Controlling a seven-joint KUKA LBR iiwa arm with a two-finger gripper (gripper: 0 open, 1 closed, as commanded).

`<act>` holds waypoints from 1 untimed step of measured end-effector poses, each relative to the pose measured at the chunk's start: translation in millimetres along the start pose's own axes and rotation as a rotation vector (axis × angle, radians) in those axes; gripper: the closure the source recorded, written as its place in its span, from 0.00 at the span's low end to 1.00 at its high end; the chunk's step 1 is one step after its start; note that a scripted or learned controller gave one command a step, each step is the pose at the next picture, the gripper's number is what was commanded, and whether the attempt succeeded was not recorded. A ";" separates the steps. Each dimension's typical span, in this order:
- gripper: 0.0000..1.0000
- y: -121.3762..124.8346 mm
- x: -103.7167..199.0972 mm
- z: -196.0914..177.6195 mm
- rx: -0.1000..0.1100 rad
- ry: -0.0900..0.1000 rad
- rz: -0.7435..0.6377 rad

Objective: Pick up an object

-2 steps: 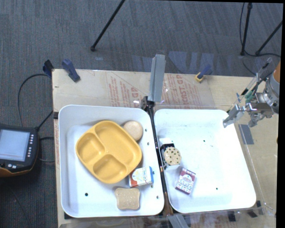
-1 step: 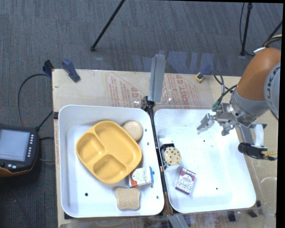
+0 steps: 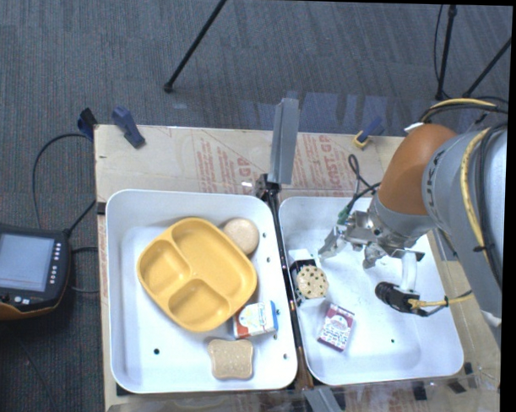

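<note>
My gripper hangs over the upper middle of the right bin, open, with bare white bin floor showing between its fingers. A round chocolate-chip cookie lies just below and to the left of it, beside a small black-and-white item at the bin's left wall. A red packet lies lower in the same bin. In the left bin are a yellow divided plate, a pale round bun, a small milk carton and a slice of toast.
A black cylinder on a yellow cable hangs from the arm over the right bin's right half. The grey and orange arm covers the bin's upper right corner. A grey post stands behind the divider between the bins.
</note>
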State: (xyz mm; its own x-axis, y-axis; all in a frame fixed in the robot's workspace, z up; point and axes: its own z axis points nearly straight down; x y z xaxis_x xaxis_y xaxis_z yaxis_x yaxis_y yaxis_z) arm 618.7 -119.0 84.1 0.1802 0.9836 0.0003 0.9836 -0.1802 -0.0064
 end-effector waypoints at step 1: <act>1.00 0.0 -0.2 -7.8 0.004 0.001 0.000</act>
State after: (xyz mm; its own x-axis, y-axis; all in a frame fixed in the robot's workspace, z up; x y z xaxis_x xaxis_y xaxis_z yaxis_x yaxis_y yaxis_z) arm 618.6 -119.2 91.9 0.1806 0.9836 0.0011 0.9835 -0.1806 -0.0101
